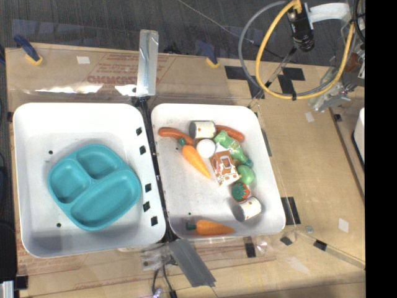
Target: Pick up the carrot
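Two white bins are being carried side by side by the bench. The left bin point(25, 166) is being occupied by a teal divided plate point(93, 185), which is lying near its middle.

Two carrots are being held by the right bin point(263, 166). One carrot point(196, 160) is lying left of the bin's centre, tilted, with its green top toward the far left corner and its tip toward the near right. It is being touched or nearly touched at its far end by a white ball point(205, 147) and is lying just beside a printed carton point(224, 168). The other carrot point(208, 228) is lying flat along the near edge, green top to the left, well apart from the rest of the pile.

Along the far edge a white can point(202, 129) is being flanked by two orange-red pieces, one point(172, 133) to its left and one point(231, 132) to its right. A green packet point(226, 143) is lying just beside the ball. Toward the right edge, a green item point(246, 174), a red-and-green item point(241, 192) and a white cup point(248, 208) on its side are being crowded together.

A yellow cable point(273, 54) is looping over the bench's far right corner.

Whether the claw is open or closed cannot be told.
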